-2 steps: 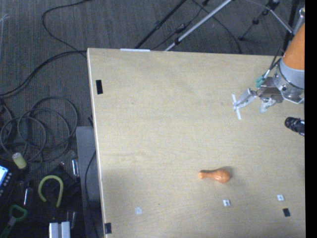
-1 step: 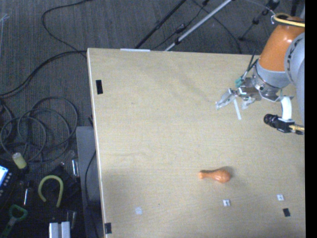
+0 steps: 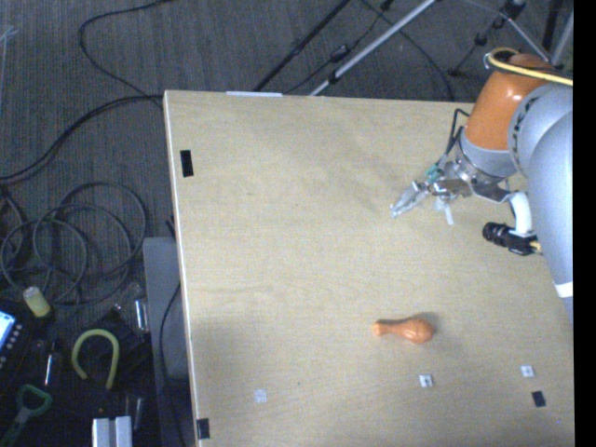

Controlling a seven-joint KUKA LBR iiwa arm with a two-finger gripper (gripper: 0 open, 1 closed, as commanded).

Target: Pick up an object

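A small orange gourd-shaped object [image 3: 406, 330] lies on its side on the tan bench top [image 3: 298, 250], toward the front right. My gripper [image 3: 424, 210] hangs above the bench at the right, well behind the orange object and a little to its right. Its silver fingers [image 3: 407, 200] are spread open, with nothing between them. The grey arm with its orange band [image 3: 503, 101] comes in from the right edge.
A black tag [image 3: 186, 163] sits near the bench's left edge. Small square markers [image 3: 426, 380] dot the front right. Cables and tools [image 3: 84, 277] lie on the floor to the left, and stand legs [image 3: 400, 21] cross behind the bench.
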